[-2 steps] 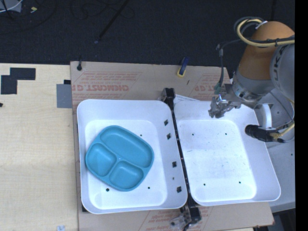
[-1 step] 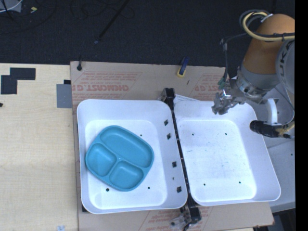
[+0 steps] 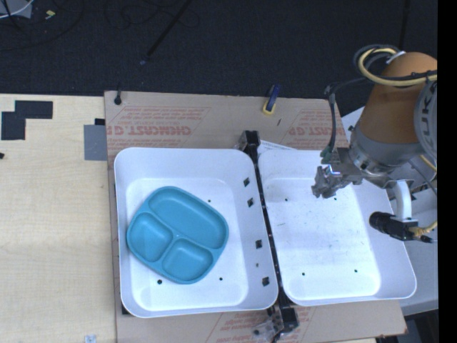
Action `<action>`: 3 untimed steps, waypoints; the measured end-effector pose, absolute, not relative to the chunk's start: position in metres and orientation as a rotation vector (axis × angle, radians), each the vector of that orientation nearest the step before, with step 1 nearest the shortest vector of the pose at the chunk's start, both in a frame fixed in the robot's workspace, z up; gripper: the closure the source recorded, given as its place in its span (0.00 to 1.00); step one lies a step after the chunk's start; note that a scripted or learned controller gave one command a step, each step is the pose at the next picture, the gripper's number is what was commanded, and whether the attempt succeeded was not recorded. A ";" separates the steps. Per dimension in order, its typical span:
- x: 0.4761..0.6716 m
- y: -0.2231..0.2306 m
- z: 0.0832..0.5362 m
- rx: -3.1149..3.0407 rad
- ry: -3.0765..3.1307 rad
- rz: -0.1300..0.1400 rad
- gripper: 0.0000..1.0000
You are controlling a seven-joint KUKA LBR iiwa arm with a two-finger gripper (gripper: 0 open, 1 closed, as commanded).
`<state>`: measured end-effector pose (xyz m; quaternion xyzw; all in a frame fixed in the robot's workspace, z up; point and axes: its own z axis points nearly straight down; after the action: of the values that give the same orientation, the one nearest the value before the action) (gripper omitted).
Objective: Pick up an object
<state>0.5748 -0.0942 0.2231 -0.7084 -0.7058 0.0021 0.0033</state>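
Observation:
A blue plate with three compartments (image 3: 178, 234) lies flat in the left white bin (image 3: 128, 168). My gripper (image 3: 327, 185) hangs over the upper part of the right white bin (image 3: 385, 281), well to the right of the plate. Nothing shows between its fingers. The grey arm with its orange band (image 3: 397, 98) comes in from the right above that bin.
A black divider with clips (image 3: 260, 220) runs between the two bins. Both bins rest on a cardboard sheet (image 3: 186, 123). A small blue and yellow clamp (image 3: 270, 100) sits at the cardboard's far edge. Cables and a black part (image 3: 395, 224) hang by the right bin's right side.

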 end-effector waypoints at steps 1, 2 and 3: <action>0.536 -0.079 0.218 -2.221 -2.213 0.006 1.00; 0.535 -0.073 0.220 -2.218 -2.219 0.003 1.00; 0.526 -0.086 0.225 -2.219 -2.218 0.004 1.00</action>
<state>0.5255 -0.0858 0.2248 -0.7072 -0.7070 0.0012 0.0020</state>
